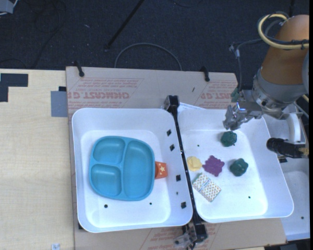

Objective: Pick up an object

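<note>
Looking down at the worktop (31,155), I see the arm (284,56) reaching in from the right, with its end effector (233,123) low over the far part of the right bin (271,202). I cannot tell from this angle how it is set, since the metal parts blur together against the white wall. Just beneath its tip, and possibly touching it, sits a dark green lump (229,138), close to the bin's far edge; nothing shows it lifted, and it looks to rest on the bin floor. A second green piece (239,166) lies nearer the bin's middle, toward the right wall. Beside it to the left is a purple piece (214,165), and left of that a small yellow piece (194,163) close to the divider where the two bins meet. Near the front of that group a white packet (206,187) with a fine pattern lies tilted, just in front of the yellow and purple pieces. In the left bin (88,124) a blue tray (122,167) with three compartments takes up the middle, and an orange piece (160,170) with a yellow star touches the tray's right edge. Both bins rest on a cardboard sheet (141,90) with red printing.
</note>
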Robot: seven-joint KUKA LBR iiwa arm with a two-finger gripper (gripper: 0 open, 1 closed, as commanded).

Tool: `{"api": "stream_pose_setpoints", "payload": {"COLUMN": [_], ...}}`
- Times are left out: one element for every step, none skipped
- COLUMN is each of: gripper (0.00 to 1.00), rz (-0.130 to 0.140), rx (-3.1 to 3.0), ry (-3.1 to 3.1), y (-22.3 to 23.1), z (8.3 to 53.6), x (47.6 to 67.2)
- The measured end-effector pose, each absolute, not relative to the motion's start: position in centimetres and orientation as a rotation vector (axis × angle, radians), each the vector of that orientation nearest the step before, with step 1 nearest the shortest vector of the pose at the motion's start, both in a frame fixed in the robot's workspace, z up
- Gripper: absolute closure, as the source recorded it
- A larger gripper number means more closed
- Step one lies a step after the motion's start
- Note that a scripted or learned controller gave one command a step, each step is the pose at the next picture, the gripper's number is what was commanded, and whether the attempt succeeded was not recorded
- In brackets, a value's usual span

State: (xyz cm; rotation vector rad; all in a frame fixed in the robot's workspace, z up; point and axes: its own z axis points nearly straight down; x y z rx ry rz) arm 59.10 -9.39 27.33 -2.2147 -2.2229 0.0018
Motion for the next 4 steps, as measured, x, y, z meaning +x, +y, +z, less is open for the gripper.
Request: {"api": "stream_pose_setpoints", "payload": {"gripper": [1.00, 1.00, 1.00, 1.00], "rz": [0.002, 0.004, 0.004, 0.004], "rx": [-2.214, -2.213, -2.214, -2.216], "ry": [-2.224, -2.223, -2.222, -2.223], "y": [-4.0, 1.4, 5.5, 10.4], "z": [27.1, 24.8, 24.2, 23.7], "x": [59.2, 58.7, 57.9, 58.3]}}
